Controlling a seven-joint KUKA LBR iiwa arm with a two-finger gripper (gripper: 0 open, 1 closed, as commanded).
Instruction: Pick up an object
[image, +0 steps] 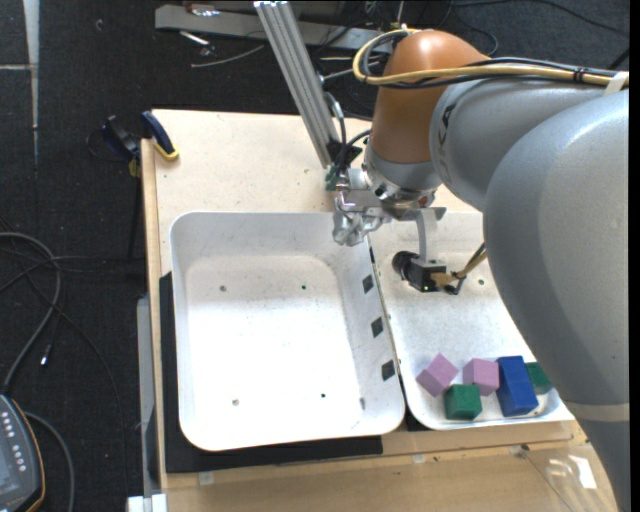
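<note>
Reaching in from the right, the arm (530, 140) is stretched across the far part of the right bin (455, 325), with its orange band (425, 90) turned toward the camera and the wrist bent downward. The gripper (348, 226) is hung over the far rim where the right bin and the left bin (260, 330) meet. Whether it is apart or together cannot be told, and nothing is seen held in it.

Five blocks are gathered in the near corner of the right bin, well apart from the gripper. Two pink blocks (437, 373) (482, 373), two green blocks (463, 401) (539, 377) and one blue block (515, 386) are counted. They are packed close together, the blue one set between a pink and a green.

Three small dark tabs (377, 326) are spaced along the wall shared by the bins. One clamp (152, 135) is fixed at the far left corner of the bench (250, 160).
</note>
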